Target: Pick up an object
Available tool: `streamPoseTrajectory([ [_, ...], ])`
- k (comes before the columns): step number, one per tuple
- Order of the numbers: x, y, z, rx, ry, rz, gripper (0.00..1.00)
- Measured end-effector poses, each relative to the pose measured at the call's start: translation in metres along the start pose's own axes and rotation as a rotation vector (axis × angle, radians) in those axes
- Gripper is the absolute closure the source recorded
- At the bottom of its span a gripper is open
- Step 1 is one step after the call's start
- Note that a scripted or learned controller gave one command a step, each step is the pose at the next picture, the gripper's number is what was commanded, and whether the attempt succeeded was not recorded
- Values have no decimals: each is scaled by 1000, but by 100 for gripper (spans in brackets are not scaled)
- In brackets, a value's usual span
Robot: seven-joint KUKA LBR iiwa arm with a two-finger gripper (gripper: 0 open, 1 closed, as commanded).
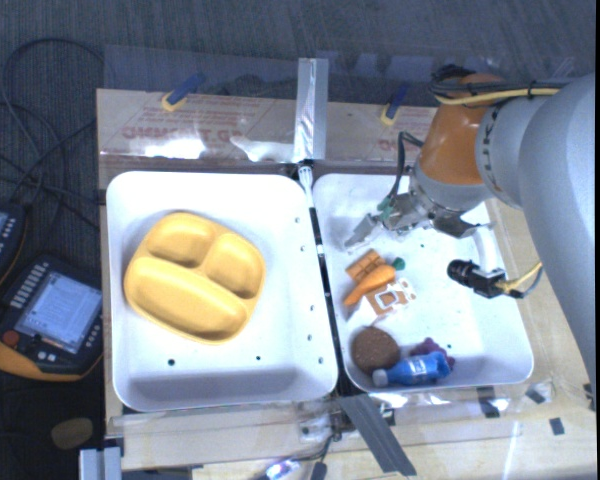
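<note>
My gripper (364, 231) hangs low over the upper left part of the right bin (505, 343), pointing down-left, with nothing visibly held. Just below its tip lie an orange block (362, 265) and a carrot (370, 284) with a green end. A small white and orange card (392, 297) sits beside the carrot. Toward the bin's front are a brown round piece (376, 348), a blue bottle (416, 369) lying on its side, and a purple item (432, 348). A big yellow loaf-shaped object (192, 273) fills the middle of the left bin (130, 368).
The grey arm with its orange band (452, 153) covers the right bin's upper right corner. A black fitting with a cable (477, 274) hangs over that bin's right side. A metal divider (320, 268) separates the bins. Pendants lie on the floor at left (50, 313).
</note>
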State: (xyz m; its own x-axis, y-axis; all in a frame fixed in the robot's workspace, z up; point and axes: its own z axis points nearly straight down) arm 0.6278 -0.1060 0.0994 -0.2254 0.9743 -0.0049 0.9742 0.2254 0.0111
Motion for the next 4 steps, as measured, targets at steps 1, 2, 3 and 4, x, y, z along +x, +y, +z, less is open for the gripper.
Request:
streamPoseTrajectory([
  [1,4,-39,8,-3,-1,14,0],
  [2,21,-68,8,-2,-3,27,0],
  [3,54,-87,-85,14,5,55,0],
  [4,30,-103,9,2,3,-236,0],
])
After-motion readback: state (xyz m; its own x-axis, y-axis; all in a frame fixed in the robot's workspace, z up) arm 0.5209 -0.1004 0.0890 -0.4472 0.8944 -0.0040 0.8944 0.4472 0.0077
